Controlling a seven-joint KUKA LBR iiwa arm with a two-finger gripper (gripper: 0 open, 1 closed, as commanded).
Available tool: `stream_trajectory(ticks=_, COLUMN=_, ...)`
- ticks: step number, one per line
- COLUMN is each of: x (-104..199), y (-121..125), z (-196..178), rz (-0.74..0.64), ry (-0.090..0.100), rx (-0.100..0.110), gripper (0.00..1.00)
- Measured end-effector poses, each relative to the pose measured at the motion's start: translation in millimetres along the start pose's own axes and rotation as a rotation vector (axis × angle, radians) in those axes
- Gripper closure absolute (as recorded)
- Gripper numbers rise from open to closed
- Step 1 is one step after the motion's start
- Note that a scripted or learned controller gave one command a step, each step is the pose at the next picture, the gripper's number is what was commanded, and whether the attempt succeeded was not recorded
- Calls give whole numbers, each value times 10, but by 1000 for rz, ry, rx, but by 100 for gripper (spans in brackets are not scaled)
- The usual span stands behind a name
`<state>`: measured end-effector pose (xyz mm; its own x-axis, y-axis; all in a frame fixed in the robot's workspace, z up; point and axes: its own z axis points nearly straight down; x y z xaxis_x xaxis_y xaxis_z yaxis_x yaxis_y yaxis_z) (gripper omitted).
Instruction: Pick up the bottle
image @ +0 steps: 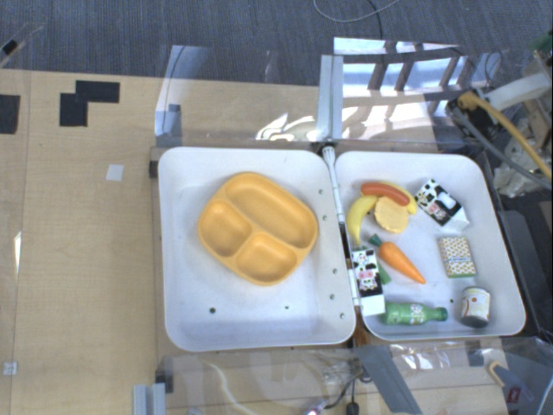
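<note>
The green bottle [415, 314] lies on its side along the right bin's [486, 204] near wall, between the cow-print carton [369, 277] and the small can [474, 305], so the claw, whose state I cannot tell, might roll it or nip a neighbour.

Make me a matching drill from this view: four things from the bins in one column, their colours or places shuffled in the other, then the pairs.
Things:
1. bottle
2. carrot
3. divided plate
4. can

Descriptions:
A. yellow-orange, alone in the left bin
B. green, lying on its side along the near wall of the right bin
C. at the right bin's near right corner
D. orange, lying mid right bin with its green top toward the bin divider

Pairs: 1-B, 2-D, 3-A, 4-C
</note>
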<state>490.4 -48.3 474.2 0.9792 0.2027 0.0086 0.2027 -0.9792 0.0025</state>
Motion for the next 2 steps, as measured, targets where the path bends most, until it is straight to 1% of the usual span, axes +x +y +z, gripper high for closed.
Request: stream_trajectory(ticks=2, x=17, y=12, z=-198, rz=-3, ry=3, rx=-1, gripper=100)
